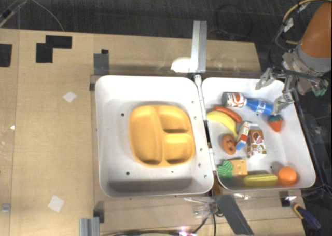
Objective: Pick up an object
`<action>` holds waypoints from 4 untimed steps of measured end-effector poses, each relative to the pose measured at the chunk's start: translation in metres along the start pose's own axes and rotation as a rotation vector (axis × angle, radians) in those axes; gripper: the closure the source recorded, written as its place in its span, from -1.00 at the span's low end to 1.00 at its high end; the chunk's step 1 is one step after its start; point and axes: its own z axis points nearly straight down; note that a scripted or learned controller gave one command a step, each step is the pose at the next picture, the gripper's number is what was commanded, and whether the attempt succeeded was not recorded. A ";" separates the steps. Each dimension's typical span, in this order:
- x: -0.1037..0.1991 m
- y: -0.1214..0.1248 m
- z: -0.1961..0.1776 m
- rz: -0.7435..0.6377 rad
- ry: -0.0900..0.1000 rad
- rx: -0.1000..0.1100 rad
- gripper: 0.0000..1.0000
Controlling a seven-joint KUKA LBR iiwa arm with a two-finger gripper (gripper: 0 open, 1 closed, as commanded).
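My gripper [275,89] hangs open over the back right corner of the right bin [306,149], below the orange band of the arm. Nothing sits between its fingers [266,78]. Just under and left of it lie a blue bottle [259,107] and a red-and-white can [233,99]. A strawberry [276,123] lies just in front of the nearer finger. Further forward are a banana [222,120], a brown carton [256,142], a brown round piece [228,143], a green piece [225,169], a long yellow piece [260,180] and an orange [287,176].
The left bin [111,126] holds a yellow divided tray [160,134]. A grey metal post [199,48] stands behind the wall between the bins. Cables [298,14] loop beside the arm at the top right.
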 end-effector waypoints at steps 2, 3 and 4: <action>0.002 0.000 0.065 0.605 0.006 -0.001 -1.00; 0.025 0.007 0.061 1.139 0.008 0.002 -1.00; 0.021 0.007 0.083 1.117 0.008 0.001 -1.00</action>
